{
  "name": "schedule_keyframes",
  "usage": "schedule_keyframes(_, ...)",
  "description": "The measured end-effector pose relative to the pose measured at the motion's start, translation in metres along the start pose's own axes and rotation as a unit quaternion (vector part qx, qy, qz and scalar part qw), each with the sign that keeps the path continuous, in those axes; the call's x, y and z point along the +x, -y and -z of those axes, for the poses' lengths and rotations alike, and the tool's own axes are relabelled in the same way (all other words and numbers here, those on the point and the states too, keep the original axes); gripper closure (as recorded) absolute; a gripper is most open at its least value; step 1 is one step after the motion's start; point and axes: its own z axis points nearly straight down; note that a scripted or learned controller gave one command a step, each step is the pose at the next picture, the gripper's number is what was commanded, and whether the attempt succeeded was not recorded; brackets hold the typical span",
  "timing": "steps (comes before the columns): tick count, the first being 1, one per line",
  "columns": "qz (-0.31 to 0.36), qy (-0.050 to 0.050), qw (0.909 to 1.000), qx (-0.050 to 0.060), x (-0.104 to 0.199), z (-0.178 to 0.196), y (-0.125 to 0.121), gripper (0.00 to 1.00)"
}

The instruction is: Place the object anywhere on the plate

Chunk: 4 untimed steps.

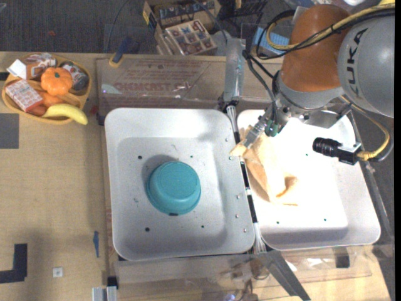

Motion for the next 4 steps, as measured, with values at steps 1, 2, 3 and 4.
schedule_keyframes(1,0.196,0.001,0.9806,-0.001,0.031,-0.003,-0.027,1.0)
schedule_keyframes(2,0.377,0.001,0.9263,-0.001,0.072,-0.008,-0.056,1.0)
schedule_keyframes(3,0.379,0.001,0.9252,-0.001,0.116,0.001,-0.079,1.0)
schedule_keyframes(4,0.379,0.001,0.9253,-0.001,0.116,0.001,-0.079,0.0)
